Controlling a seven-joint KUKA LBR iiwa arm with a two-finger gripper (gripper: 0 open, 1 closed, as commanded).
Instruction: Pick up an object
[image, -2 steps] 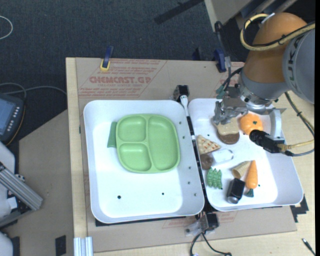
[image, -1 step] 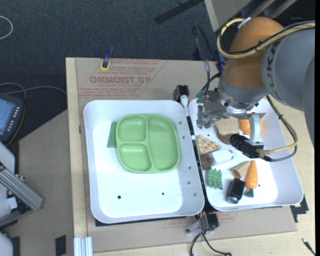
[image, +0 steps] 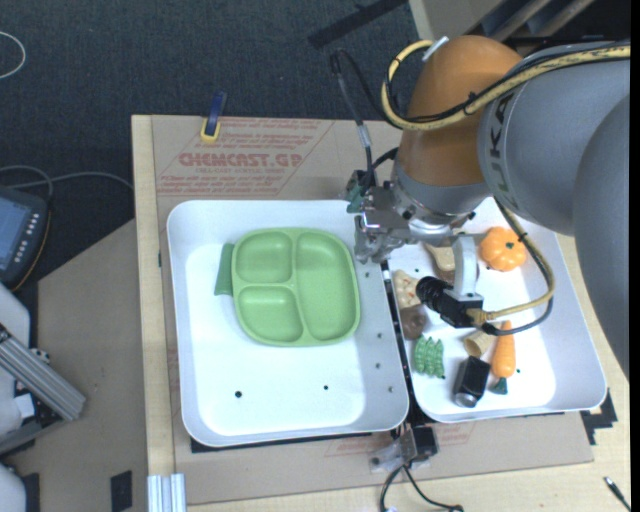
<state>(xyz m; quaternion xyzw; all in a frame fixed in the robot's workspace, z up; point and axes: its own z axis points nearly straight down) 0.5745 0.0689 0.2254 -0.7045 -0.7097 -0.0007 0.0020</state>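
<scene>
Gripper (image: 372, 228) low at the 10 o'clock corner of the right bin (image: 585, 365), over the wall shared with the left bin (image: 182, 300). Open or closed: cannot tell, with the wrist's bulk in the way. Whether anything sits in its grasp: cannot tell either.

Closest to it, at its 5 o'clock: a pale beige chunk (image: 405, 289) by the shared wall, apart from the gripper. Just beside that, at the chunk's 6 o'clock: a brownish lump (image: 412, 320).

Elsewhere in the right bin, counted from the bin's middle:
- small orange pumpkin (image: 500, 250) at 12 o'clock, near the far wall
- pale slab (image: 443, 262) at 10 o'clock, partly hidden by the arm
- carrot (image: 504, 352) at 5 o'clock, green end toward 6 o'clock
- tan wedge (image: 479, 345) just beside the carrot, at its 9 o'clock
- black block (image: 470, 381) at 6 o'clock, near the carrot's green end
- knobbly green piece (image: 429, 356) at 8 o'clock, near the shared wall

In the left bin: green three-compartment plate (image: 295, 285), lying flat toward 1 o'clock of the bin's middle, right edge near the shared wall. Darker green flap (image: 222, 270) sticking out at the plate's 9 o'clock.

Under both bins: cardboard sheet (image: 240, 155) with red print at 12 o'clock of the left bin. Blue-and-yellow clip (image: 212, 118) on its far edge.
</scene>
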